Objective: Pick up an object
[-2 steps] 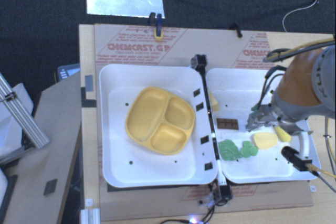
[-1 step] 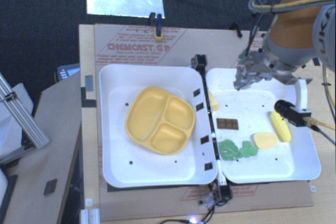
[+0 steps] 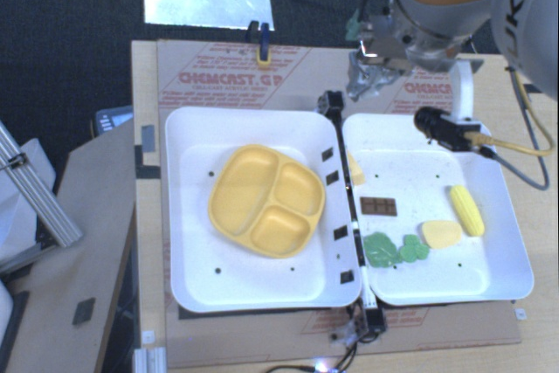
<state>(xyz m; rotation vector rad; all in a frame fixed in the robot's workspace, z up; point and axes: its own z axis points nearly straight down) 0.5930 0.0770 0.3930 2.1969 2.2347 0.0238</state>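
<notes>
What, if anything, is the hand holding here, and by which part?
Nothing. The hand hangs above the bench behind the bins, with no object between its fingers. The corn cob and chocolate bar lie untouched in the right bin.

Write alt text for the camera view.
A robot arm's hand hangs above the far edge of two white bins. The left bin holds a yellow divided plate; the right bin holds corn, chocolate and lettuce.

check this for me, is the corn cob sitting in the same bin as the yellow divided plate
No, the corn cob lies in the right bin, while the yellow divided plate sits in the left bin.
</notes>
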